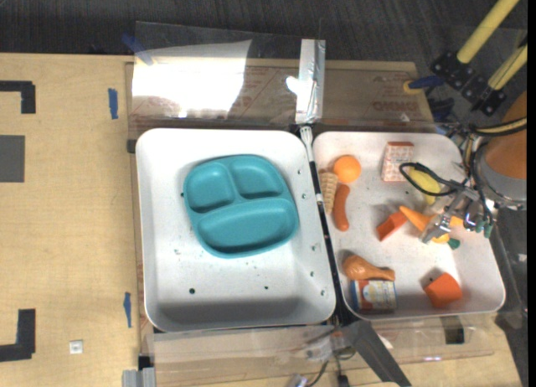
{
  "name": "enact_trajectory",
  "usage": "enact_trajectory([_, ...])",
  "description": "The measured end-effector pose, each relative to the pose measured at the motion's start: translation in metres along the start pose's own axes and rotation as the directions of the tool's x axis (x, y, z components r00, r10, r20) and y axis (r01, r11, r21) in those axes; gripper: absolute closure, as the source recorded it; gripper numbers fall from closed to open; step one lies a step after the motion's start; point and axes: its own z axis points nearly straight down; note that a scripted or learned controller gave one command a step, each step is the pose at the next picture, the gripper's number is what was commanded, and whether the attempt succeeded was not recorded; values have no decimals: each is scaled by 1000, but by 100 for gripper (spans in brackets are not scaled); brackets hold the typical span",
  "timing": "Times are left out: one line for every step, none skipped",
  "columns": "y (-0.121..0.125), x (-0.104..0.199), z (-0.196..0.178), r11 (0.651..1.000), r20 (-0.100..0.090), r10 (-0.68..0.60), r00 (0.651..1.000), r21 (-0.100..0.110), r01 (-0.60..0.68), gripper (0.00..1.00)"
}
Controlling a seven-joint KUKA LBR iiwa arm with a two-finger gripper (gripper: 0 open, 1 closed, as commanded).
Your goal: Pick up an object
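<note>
The right bin point(494, 293) holds several toy foods. An orange ball point(346, 167) and a sausage point(341, 207) lie at its left, beside a waffle cone point(327, 184). A pink box point(397, 162) and a yellow banana point(425, 179) sit at the back. A red-orange wedge point(391, 226) and a carrot piece point(414, 217) lie mid-bin. A chicken leg point(366, 269), a can point(373, 295) and an orange block point(443, 288) are at the front. My gripper point(441, 228) hangs low over the carrot's right end, reaching in from the right; nothing is visibly held.
The left bin point(159, 293) bears a teal divided plate point(240, 203). A clear plastic sheet point(218, 75) and a metal strip point(311, 84) lie behind the bins. Yellow-padded struts point(494, 17) stand at the back right. The arm's orange band point(507, 163) overhangs the right bin's edge.
</note>
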Motion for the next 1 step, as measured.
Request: enact_trajectory([0,0,1,1000,-1,0,1000,0,0,0])
